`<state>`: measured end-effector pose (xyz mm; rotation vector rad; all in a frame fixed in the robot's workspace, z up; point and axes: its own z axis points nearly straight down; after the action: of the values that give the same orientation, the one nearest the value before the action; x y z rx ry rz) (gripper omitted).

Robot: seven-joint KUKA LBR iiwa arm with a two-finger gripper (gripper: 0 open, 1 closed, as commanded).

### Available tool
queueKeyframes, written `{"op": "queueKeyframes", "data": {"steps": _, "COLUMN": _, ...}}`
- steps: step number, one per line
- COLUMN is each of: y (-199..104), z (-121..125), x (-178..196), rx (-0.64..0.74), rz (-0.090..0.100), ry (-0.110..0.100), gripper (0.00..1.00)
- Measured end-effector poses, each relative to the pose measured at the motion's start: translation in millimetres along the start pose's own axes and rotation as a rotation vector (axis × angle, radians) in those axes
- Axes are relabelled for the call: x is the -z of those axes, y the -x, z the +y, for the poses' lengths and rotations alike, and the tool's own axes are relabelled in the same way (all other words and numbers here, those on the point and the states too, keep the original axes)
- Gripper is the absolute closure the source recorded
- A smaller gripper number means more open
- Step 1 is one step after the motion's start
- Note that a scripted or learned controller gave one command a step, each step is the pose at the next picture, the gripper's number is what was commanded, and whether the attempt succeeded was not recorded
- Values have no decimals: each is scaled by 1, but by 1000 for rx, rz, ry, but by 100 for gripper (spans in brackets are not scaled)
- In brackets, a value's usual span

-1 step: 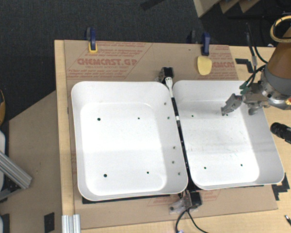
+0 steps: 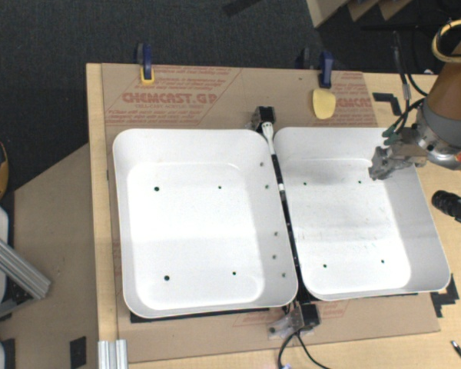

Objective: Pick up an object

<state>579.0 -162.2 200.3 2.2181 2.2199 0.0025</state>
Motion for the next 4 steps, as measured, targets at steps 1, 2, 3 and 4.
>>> {"op": "queueKeyframes", "data": {"steps": 1, "y": -57, "z": 22, "x": 132, "rx": 6, "rz": 0, "ry": 11, "gripper": 100}}
{"op": "queueKeyframes", "data": {"steps": 2, "y": -99, "z": 64, "x": 80, "rx": 3, "rz": 1, "ry": -1, "gripper": 100}}
{"op": "queueKeyframes", "data": {"steps": 3, "y": -100, "z": 52, "x": 121, "rx": 0, "rz": 0, "ry": 1, "gripper": 100}}
{"op": "queueKeyframes", "data": {"steps": 4, "y": -174, "z": 26, "x": 30, "rx": 5, "rz": 4, "ry": -14, "gripper": 100}}
